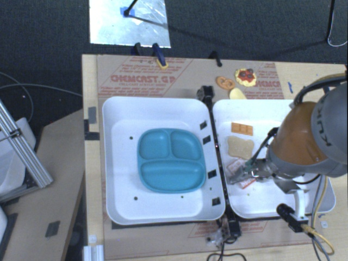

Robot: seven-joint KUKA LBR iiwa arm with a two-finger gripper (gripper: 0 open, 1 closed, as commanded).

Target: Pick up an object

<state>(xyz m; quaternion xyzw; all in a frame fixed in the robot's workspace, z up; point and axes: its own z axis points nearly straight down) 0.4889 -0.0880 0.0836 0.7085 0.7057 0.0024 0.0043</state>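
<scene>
The gripper (239,174) sat low in the right bin (272,208), close to the bin's left wall, over a small clear-wrapped item with red marks (243,180) lying on the bin floor. Whether the fingers were spread or pressed together could not be told (they were blurred and partly hidden by the wrist), and nothing could be seen between them. Just above the gripper in the same bin lay a pale bread slice (240,147), and beyond that an orange cracker-like square (242,128). The arm (307,140), grey with its orange band, covered much of the right bin's right half.

Left of the right bin, touching it along a black clipped seam, stood the left bin (119,200), holding a blue divided plate (171,160) near its middle. Both bins rested on a brown cardboard sheet (141,78) printed with red lettering, laid over the tabletop (60,162). Above the right bin, on the cardboard, lay three toy foods: a brown cookie (224,82), a round pastry with red topping (246,76) and a pale yellow piece (237,94). A blue-and-yellow clamp (159,56) gripped the cardboard's far edge. Beyond it, dark carpet (43,37) carried a shiny foil square (129,15). Far left of the left bin stood a metal frame (22,151).
</scene>
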